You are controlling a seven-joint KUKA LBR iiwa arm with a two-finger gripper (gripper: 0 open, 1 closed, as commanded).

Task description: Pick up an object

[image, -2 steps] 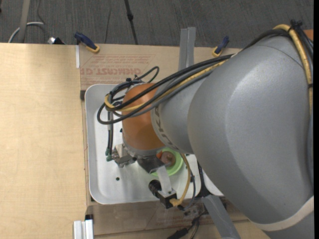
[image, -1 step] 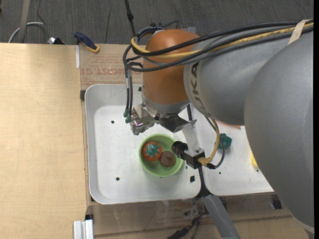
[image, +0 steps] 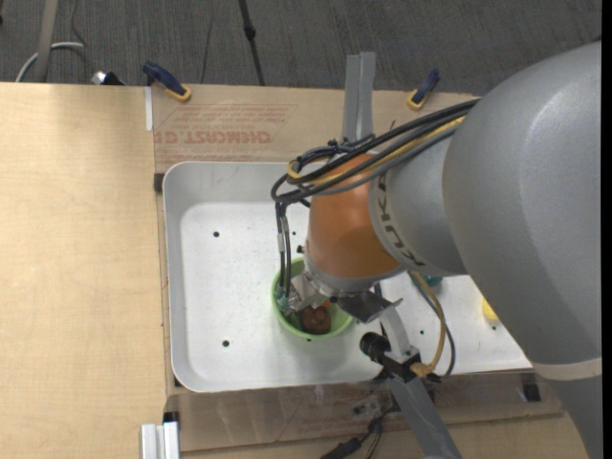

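Observation:
A green bowl sits in the near middle of the white bin. A dark brown round object lies inside it. My gripper reaches straight down into the bowl, right at the brown object, under the orange band of the arm. The wrist hides most of the bowl and the gripper's tips.
The big grey arm covers the right side of the bench. A yellow piece and a teal bit peek out beside it on the right. Wood board lies left of the bin; clamps hold cardboard at the back.

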